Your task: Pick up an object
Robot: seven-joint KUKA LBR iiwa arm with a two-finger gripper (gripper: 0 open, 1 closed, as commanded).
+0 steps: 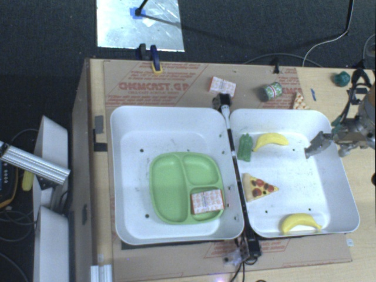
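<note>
Lying curved and yellow, banana [271, 140] beside green block [244, 147].

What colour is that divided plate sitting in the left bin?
Light green; the round divided plastic plate shows best in the camera view, with a small red-and-white patterned packet in one compartment.

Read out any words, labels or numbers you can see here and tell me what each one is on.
"CHEMCAST GP": red print on the brown board under the bins; the smaller lines are too blurred to read.
Printing on the small can and on the packet in the green plate: too small to read.
</note>
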